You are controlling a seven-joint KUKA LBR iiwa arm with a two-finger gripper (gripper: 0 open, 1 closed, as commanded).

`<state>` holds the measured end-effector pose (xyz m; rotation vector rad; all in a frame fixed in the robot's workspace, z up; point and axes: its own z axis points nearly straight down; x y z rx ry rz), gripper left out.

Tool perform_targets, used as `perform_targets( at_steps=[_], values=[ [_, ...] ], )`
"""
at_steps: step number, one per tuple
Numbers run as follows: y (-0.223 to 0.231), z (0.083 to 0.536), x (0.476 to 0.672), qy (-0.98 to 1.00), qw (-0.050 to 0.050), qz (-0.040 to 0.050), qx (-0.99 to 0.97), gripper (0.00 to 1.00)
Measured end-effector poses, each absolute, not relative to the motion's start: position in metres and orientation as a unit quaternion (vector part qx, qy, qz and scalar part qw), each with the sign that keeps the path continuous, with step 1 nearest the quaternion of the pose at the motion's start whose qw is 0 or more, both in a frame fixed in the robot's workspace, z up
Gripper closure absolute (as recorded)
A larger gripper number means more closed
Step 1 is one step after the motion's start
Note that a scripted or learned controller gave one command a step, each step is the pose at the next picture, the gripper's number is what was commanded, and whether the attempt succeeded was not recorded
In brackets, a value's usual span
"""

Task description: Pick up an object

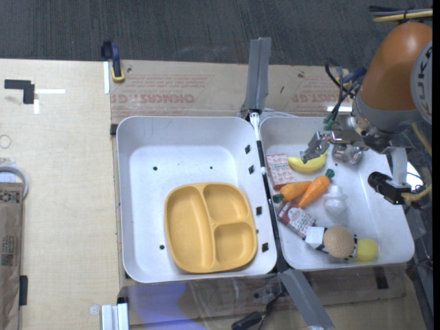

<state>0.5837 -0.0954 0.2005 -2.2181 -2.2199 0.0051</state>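
Yellow banana [307,162] in the right bin [385,249], we saw the tool [317,145] just above its left end, fingers narrowly parted and holding nothing, two carrots [307,190] beside, yellow divided plate [210,226] in the left bin [137,205].

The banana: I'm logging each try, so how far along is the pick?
Done: the gripper has reached the right bin and sits right at the banana. In hand: nothing visibly between its fingers. Left: the grasp and lift; the banana lies on the bin floor above the carrots.
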Motion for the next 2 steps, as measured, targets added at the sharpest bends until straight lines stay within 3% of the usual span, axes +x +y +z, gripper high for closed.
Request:
perform_targets(
  at_steps=[1, 2],
  values=[
    [-0.128, 0.091, 0.595, -0.73, 0.0, 0.0005, -0.684, 0.0],
    [-0.107, 0.133, 0.563, -0.748, 0.001, 0.0007, -0.663, 0.0]
  ],
)
